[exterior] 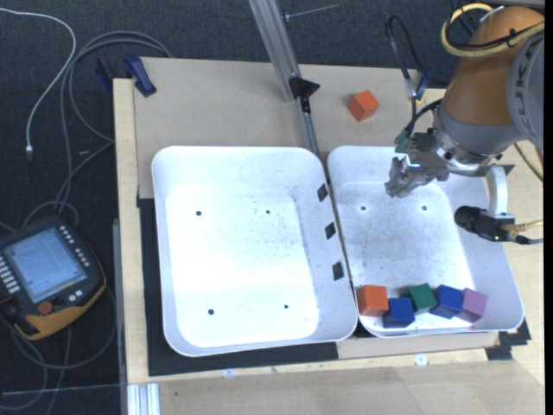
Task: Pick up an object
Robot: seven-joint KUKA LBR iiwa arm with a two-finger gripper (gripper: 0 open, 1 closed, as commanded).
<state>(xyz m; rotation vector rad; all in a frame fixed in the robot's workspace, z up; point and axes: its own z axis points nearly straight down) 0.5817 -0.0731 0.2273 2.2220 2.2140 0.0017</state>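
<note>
Blocks lie in a row along the near wall of the right bin [484, 258]: orange block [373, 298], blue block [399, 311], green block [422, 296], second blue block [449, 300], purple block [473, 302]. The gripper [403, 180] hangs over the bin's far part, well apart from them; whether it is spread I cannot tell. Another orange cube [364, 105] sits on the bench [216, 102] beyond the bins.

One fixed camera, high above the bench, looking down at a slant.

It faces the bench [216, 102] from its front edge, far enough back to take in both white bins, the left bin [238, 249] and the right bin [415, 240], side by side, plus dark floor on the left and top; the arm [484, 85] enters from the view's right.
</note>
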